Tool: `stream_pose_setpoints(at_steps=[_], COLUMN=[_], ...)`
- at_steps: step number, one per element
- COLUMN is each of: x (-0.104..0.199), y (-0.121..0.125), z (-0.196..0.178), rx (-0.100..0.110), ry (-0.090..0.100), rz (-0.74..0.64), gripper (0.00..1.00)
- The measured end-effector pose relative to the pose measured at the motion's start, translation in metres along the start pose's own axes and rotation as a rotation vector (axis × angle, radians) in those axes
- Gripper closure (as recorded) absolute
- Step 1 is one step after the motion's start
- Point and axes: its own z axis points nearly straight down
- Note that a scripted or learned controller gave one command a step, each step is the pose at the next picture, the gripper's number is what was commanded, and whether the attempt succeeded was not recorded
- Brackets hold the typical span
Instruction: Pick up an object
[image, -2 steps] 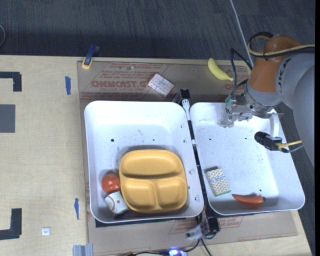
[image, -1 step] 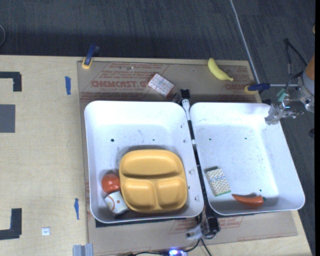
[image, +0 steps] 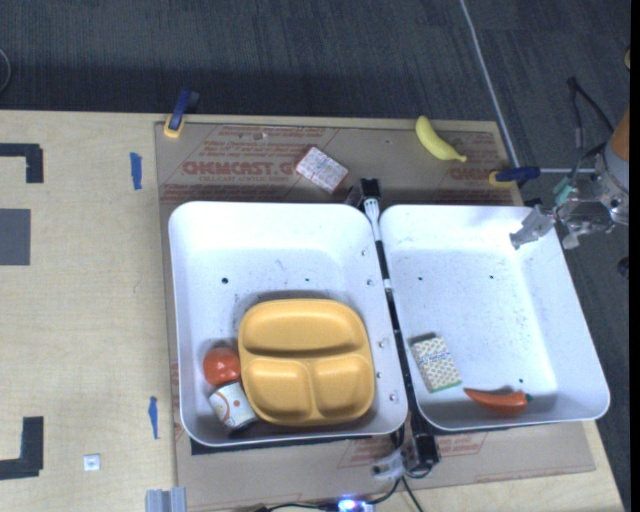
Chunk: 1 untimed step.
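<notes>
Fingers look spread and bare from my seat, hanging over the upper right rim of the right bin. Nothing is picked yet: I judge the red chili pepper and patterned packet nearest, well below them.

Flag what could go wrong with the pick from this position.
The gripper sits at the far right rim of the right bin, while the patterned packet and red pepper lie at the near edge, so a descent here would likely close on nothing. The pepper hugs the bin's near wall, which could block a finger. The yellow divided tray looks too broad to grasp.
</notes>
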Motion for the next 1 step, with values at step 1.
stream_pose_setpoints(at_steps=[1], x=[0.0], y=[0.0], z=[0.0], rx=[0.0], ry=[0.0], rz=[0.0], gripper=[0.0])
